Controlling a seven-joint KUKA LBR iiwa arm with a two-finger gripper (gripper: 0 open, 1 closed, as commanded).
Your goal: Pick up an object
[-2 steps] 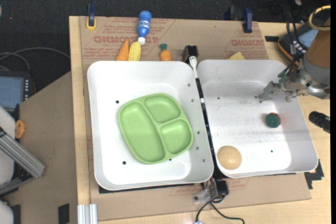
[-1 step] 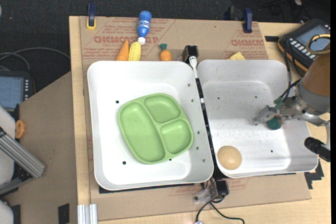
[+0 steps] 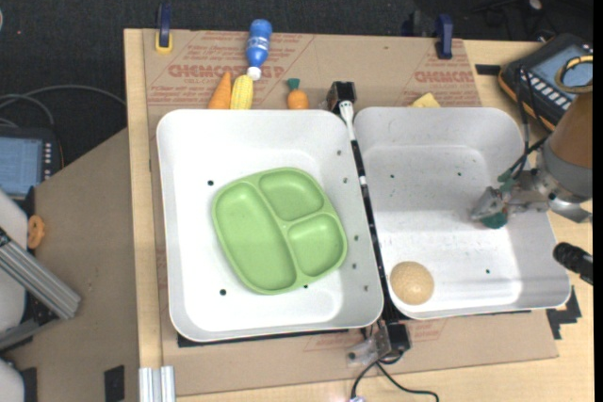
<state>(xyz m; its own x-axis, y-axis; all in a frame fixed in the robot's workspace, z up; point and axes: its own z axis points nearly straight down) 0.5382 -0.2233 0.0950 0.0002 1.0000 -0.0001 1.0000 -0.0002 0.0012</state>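
A green plate (image 3: 278, 229) with three compartments lies flat in the middle of the left bin (image 3: 179, 202), turned at a slant to the bin's walls. It looks set down loosely, as one of several possible targets for a pick.

Behind that bin, on the cardboard-covered bench (image 3: 151, 297), a small row of toy food lies against the far wall: a carrot (image 3: 220, 92), a corn cob (image 3: 242, 91), a blue-and-white bottle (image 3: 257, 43) pointing away, and a smaller carrot (image 3: 297, 96). All sit outside the bins, so they seem out of play. Blue clamps (image 3: 165, 25) pin the cardboard at its far edge, presumably to keep it from sliding.

In the right bin (image 3: 415, 122), a tan ball (image 3: 411, 281) rests near the front left corner, well apart from the arm. The bin's floor there appears to dip toward the front, which may be why it settled at that spot.

At the right side of this bin the gripper (image 3: 493, 210) hangs low over the floor, angled in from the right. A small teal shape shows at its tip, but whether that is an object or part of the tool cannot be told, nor whether the fingers are open or closed. Judged from this, no pick is confirmed; the ball and plate both lie untouched.
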